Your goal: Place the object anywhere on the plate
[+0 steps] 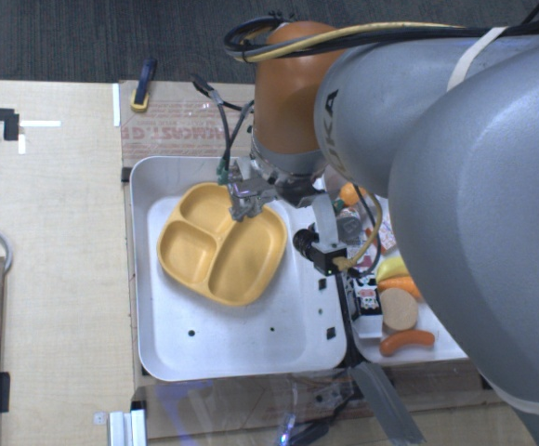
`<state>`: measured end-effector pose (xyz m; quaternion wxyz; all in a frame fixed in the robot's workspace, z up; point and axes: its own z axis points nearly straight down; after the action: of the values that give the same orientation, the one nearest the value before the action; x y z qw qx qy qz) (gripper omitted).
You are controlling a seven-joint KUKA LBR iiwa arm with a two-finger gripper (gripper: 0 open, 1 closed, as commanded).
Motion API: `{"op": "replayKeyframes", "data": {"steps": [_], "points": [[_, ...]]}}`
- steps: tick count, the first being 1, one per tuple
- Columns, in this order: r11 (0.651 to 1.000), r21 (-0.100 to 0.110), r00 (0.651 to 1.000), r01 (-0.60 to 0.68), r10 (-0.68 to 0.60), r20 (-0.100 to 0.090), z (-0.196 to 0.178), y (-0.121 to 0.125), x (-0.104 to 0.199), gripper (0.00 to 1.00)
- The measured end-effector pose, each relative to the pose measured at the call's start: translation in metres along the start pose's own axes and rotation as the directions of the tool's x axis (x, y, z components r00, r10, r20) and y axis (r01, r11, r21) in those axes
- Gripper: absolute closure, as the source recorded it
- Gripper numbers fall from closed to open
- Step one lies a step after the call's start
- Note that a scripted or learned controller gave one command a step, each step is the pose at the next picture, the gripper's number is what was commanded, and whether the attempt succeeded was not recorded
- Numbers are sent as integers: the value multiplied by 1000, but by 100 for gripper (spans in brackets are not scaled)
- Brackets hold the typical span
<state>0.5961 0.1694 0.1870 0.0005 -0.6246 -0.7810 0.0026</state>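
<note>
Camera view: the gripper (243,198) hangs over the far right rim of the yellow divided plate (221,244) in the left bin (242,347), whether its jaws are spread or holding the object I cannot tell, and other items lie in the right bin (437,349), so the placing step looks underway.

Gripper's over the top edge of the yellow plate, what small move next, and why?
Probably lift straight up and check. The gripper sits low at the rim of the plate, whose sections look bare, and I can't see anything between its tips. The food pieces lie in the other bin.
</note>
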Motion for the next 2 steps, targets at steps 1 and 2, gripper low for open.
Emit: {"op": "replayKeyframes", "data": {"steps": [1,2], "points": [[995,3,995,-99,99,0,14,-57,-10,100],[970,1,970,-243,243,1,-34,-35,33,100]]}}
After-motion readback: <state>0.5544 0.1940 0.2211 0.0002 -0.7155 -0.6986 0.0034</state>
